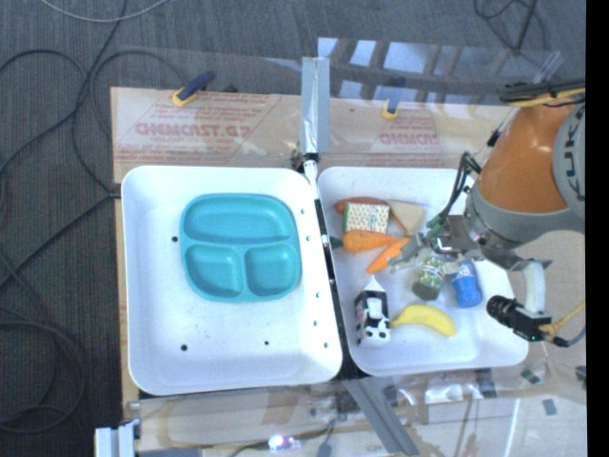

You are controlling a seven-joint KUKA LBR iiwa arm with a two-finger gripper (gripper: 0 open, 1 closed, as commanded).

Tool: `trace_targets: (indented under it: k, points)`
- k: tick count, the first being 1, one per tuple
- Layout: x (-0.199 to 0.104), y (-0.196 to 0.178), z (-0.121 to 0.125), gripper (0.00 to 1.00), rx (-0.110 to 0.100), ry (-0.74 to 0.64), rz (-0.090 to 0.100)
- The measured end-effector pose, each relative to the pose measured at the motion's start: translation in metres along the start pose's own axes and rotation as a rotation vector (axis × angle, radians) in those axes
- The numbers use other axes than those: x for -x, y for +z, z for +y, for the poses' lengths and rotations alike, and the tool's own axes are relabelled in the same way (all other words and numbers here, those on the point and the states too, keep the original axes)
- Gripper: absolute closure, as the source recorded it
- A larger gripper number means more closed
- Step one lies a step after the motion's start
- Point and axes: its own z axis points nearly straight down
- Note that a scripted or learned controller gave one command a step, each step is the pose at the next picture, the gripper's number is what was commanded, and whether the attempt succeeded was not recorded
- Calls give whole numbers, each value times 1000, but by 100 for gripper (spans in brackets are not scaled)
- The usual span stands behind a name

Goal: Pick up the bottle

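The small blue bottle (466,287) lies in the right bin (495,355), near its right side. Just left of it sits a small dark, greenish jar-like item (428,279). My gripper (438,251) hangs over the middle of that bin, directly above the jar-like item and slightly up and left of the bottle. The grey arm with its orange band (523,169) comes in from the right and hides the bin's far right corner. Nothing can be seen held in the gripper.
In the right bin there are also a carrot (371,242), a cracker box (366,217), a bread slice (409,217), a banana (425,318) and a cow-patterned carton (373,317). The left bin (152,350) holds a teal divided plate (240,246).
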Motion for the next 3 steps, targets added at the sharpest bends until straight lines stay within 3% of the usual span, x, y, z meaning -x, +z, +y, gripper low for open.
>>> trace_targets:
  k: [1, 2, 3]
  points:
    - [-15, -21, -3, 0, 2, 126, -1]
    - [46, 10, 58, 0, 0, 78, -3]
    - [85, 86, 57, 0, 29, 183, 0]
